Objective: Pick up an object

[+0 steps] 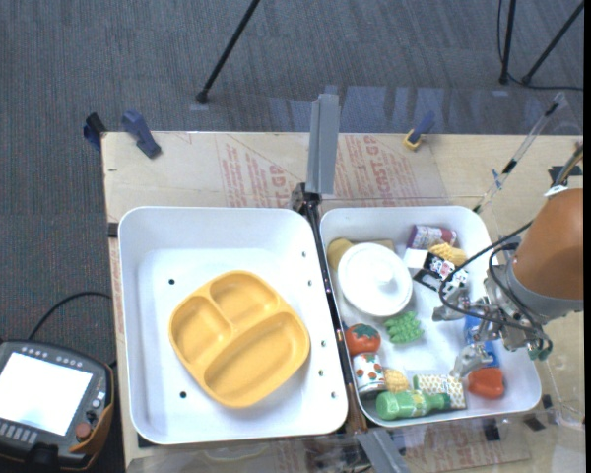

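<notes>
A handheld control pendant (41, 399) with a pale screen lies at the far left, off the surface (227, 170). On the surface, the left bin (143, 254) carries a yellow divided plate (238, 336) lying flat near its middle. The right bin (478, 220) is crowded: a white round lid (374, 279) sits toward its upper left, a red tomato (362, 339) and a green ridged piece (405, 328) lie just below it, and a green bottle (412, 403) rests along the front wall. Farther right a red toy (487, 383) lies near the front right corner. The jaws (476, 348) hang just above that red toy, over the bin's right part; whether they are apart or closed cannot be told, and nothing is seen between them.
</notes>
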You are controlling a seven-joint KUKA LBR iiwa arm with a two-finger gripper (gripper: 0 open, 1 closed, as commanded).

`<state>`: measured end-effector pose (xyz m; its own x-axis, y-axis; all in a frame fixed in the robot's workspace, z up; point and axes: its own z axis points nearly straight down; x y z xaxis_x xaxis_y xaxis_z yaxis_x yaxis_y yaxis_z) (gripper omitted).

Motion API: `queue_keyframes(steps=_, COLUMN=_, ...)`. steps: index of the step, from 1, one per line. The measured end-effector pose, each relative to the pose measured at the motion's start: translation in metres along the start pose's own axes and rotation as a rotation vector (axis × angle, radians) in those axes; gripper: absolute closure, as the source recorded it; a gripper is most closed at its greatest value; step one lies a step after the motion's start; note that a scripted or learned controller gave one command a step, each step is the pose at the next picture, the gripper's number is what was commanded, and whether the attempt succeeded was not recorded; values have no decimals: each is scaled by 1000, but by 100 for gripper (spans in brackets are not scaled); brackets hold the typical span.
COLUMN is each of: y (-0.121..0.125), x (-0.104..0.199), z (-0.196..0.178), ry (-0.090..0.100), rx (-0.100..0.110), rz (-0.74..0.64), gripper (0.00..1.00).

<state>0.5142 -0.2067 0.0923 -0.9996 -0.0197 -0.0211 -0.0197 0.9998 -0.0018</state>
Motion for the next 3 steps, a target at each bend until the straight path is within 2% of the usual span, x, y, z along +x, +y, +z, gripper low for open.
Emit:
queue_keyframes(steps=2, y=0, x=-8, z=4, ry=15, rx=-3, rz=-80, gripper=0)
queue_keyframes(steps=3, y=-1, x=-18, z=5, ry=17, rx=-4, rz=-191, gripper=0)
